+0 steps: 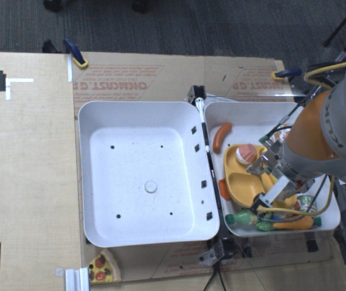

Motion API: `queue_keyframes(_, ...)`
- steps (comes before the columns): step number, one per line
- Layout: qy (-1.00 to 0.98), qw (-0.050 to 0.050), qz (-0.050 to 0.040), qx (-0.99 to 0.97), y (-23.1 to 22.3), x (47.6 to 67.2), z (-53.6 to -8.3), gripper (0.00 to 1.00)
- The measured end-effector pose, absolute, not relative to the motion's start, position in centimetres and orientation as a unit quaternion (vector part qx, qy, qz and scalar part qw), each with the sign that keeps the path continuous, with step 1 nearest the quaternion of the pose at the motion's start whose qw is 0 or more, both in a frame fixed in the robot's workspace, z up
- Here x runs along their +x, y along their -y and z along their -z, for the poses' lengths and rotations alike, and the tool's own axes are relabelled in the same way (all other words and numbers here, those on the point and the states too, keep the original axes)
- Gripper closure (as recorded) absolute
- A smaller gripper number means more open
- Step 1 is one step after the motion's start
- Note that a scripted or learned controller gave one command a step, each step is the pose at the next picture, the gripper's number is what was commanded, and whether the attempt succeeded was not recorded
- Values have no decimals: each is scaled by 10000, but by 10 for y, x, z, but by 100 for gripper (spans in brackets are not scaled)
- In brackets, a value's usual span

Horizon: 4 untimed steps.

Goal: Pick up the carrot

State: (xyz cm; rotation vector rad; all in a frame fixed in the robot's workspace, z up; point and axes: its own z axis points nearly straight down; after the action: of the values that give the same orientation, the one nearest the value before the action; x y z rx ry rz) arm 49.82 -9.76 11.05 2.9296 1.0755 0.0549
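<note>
Below the pincer (260, 163), against the bin (252, 231) wall, lies the carrot (294, 224), next to a green bottle (243, 218). I cannot tell if the pincer is spread or pressed together. Better to descend over the carrot's middle, clear of the bottle

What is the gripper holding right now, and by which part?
Cannot be told. The gripper is over the yellow plate; the carrot lies apart from it, not held.

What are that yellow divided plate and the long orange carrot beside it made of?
Yellow divided plate: probably moulded plastic, smooth and faintly glossy, with one even colour throughout. Long orange carrot: likely toy plastic too, a uniform smooth orange, though it is too small to be sure.
</note>
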Motion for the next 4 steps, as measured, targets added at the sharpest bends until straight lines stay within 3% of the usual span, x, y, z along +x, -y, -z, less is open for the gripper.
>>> queue_keyframes(2,-1076,90,-255,9938,99,496,-105,0)
queue_keyframes(3,-1175,38,-119,9930,92,487,-125,0)
queue_keyframes(4,-1046,49,-148,9944,96,509,-102,0)
